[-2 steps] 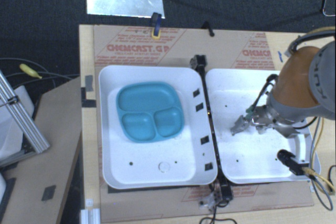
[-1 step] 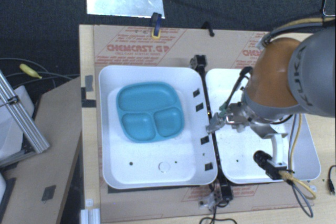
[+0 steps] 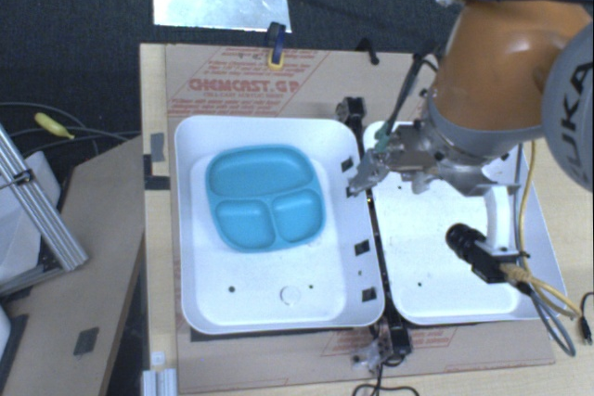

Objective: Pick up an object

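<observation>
Left of the gripper (image 3: 364, 179), in the left bin (image 3: 200, 283), lies the blue plate (image 3: 265, 197), a three-compartment dish flat on the floor, near the bin's far side. The gripper hangs low over the divide between the two bins, roughly level with the plate's right edge but apart from it. We cannot tell how it is set; the wrist and the arm (image 3: 506, 70) above hide too much, and we see nothing held there.

We judge the grasp not yet made. The risks from here, as we see them: the gripper sits just above the bin walls, so a straight descent could strike a rim. The plate is shallow and flat, offering little to pinch except its edge, so a closing grip may slide off or merely push it across the floor.
</observation>
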Motion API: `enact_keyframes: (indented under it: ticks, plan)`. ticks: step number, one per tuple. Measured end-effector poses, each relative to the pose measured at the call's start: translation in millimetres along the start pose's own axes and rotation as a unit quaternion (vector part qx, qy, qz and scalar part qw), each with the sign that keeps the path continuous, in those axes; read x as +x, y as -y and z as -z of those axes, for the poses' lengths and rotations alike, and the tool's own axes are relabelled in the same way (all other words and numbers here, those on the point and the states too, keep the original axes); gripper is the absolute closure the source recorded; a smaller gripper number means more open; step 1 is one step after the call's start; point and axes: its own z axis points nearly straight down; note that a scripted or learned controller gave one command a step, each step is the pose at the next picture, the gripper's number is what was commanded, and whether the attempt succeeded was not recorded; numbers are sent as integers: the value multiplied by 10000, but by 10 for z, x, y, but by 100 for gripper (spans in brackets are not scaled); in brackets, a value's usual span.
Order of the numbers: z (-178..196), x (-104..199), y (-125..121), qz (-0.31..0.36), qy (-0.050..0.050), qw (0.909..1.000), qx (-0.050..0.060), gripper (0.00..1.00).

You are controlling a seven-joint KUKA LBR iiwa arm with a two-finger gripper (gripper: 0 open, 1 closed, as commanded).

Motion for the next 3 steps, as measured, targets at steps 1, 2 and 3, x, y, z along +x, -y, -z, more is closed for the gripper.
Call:
enact_keyframes:
  ticks: [1,2,3]
  plan:
    - [36,-48,7,-15,31,10000,62,100]
    - [366,22,10,-33,31,10000,68,100]
    - [865,-308,4,-67,36,10000,54,100]
